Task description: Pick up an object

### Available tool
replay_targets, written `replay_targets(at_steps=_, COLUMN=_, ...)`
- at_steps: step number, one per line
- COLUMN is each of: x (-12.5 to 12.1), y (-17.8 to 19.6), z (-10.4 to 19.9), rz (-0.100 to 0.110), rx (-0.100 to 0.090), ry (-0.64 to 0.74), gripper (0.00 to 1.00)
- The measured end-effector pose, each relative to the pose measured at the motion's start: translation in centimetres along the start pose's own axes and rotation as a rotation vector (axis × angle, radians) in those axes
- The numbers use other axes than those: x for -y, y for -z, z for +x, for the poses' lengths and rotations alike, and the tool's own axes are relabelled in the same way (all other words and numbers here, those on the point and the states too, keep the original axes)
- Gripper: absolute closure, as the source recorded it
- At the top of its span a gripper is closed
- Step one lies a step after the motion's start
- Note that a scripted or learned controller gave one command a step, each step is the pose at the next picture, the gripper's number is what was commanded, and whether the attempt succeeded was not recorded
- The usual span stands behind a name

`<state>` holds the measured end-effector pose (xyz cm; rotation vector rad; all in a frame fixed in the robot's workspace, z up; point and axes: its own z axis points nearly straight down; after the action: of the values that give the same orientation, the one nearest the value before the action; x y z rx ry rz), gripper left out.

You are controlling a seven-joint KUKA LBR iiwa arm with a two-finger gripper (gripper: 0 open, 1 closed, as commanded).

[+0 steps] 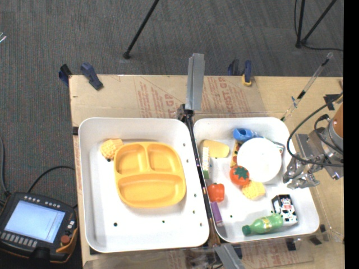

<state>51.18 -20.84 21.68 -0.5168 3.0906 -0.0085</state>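
Observation:
My gripper (302, 179) hangs at the right rim of the right bin (263, 122), just right of the white bowl (259, 159), with nothing seen between its fingers. In that bin lie a red tomato toy (239, 175), a yellow corn piece (253, 190), a red pepper (216, 192), a green bottle (262, 225), a black-and-white cow-patterned box (284, 209), a pale yellow wedge (215, 148), a blue piece (243, 134) and a purple stick (215, 212).
The left bin (92, 150) bears a yellow divided plate (150, 174) and a small yellow corn piece (110, 147). A grey post (195, 86) stands behind the divide between the bins. A teach pendant (36, 224) lies at the lower left.

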Motion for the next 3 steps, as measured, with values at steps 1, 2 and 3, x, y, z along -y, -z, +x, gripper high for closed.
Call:
replay_targets(at_steps=1, x=-0.4, y=-0.4, z=0.0, rz=-0.009, rx=-0.005, ry=0.004, gripper=0.00)
replay_targets(at_steps=2, x=-4.5, y=-12.0, z=-1.3, rz=-0.010, rx=-0.002, ry=0.061, gripper=0.00)
replay_targets(at_steps=3, x=-8.0, y=-13.0, z=-5.0, rz=-0.011, rx=-0.006, ry=0.097, gripper=0.00)
